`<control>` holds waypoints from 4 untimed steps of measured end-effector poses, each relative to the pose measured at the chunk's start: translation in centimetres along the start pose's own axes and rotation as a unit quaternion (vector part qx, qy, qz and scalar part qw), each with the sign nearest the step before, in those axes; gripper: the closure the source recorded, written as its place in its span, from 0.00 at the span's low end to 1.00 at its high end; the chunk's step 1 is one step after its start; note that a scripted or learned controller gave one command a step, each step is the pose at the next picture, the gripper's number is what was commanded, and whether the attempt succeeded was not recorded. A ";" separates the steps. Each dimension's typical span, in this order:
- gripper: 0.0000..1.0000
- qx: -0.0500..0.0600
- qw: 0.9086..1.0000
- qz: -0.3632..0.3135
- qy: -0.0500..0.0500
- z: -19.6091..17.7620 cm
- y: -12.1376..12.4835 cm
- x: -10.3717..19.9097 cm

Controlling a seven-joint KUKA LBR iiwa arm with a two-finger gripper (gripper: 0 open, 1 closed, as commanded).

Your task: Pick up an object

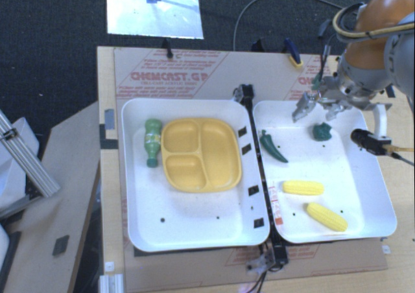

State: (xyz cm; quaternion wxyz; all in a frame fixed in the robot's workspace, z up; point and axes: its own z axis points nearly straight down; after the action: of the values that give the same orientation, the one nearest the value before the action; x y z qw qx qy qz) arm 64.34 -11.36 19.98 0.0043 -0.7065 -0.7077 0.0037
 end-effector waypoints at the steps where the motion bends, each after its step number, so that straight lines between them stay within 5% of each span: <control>1: 0.00 -0.006 1.000 -0.001 -0.001 -0.8 0.3 0.0; 3: 0.00 -0.006 1.000 0.000 -0.001 9.5 -0.3 0.3; 4: 0.00 -0.006 1.000 0.000 -0.001 11.6 -0.2 0.3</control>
State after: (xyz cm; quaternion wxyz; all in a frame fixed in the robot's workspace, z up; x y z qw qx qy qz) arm 63.98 -11.00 8.42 -0.0003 -0.7066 -0.7076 0.0000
